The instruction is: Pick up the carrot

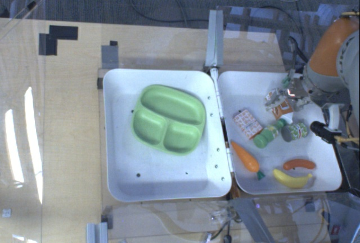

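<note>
Well, I'm seeing the orange plastic carrot (246,157) lying at the lower left of the right-hand white bin (247,85), well apart from the two-finger gripper (285,98) hovering toward the frame's upper right; whether it's gripping anything, I cannot tell.

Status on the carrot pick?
Gripper over right bin's far side, nothing seen held. Carrot untouched by near-left wall. Banana and pink packet nearby, not blocking.
</note>
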Tool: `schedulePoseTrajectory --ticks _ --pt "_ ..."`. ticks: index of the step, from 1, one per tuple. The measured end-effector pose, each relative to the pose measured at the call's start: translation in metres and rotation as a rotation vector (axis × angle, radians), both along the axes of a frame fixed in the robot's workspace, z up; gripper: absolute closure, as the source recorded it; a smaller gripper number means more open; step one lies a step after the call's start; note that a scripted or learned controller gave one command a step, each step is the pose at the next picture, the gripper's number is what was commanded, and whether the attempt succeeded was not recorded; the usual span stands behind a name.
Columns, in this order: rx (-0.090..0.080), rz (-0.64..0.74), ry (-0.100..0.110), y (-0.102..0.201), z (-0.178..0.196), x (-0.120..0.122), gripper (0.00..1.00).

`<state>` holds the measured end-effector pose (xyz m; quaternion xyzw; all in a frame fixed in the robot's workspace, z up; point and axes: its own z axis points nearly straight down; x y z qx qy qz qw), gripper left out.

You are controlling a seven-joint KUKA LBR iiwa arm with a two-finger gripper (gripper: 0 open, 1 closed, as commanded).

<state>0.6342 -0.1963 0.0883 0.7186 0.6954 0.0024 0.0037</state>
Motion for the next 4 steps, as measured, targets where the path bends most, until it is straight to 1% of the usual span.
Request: schedulePoseTrajectory --ticks 1,2,3,4 --pt "-0.005 0.009 -0.011 0.001 0.016 0.004 1.0" --pt "-0.004 -0.158 0.009 0.007 0.013 0.036 1.0" --pt "-0.005 0.151 0.003 0.052 0.006 0.02 1.0" --pt "-0.003 0.379 0.008 0.001 0.006 0.025 1.0"
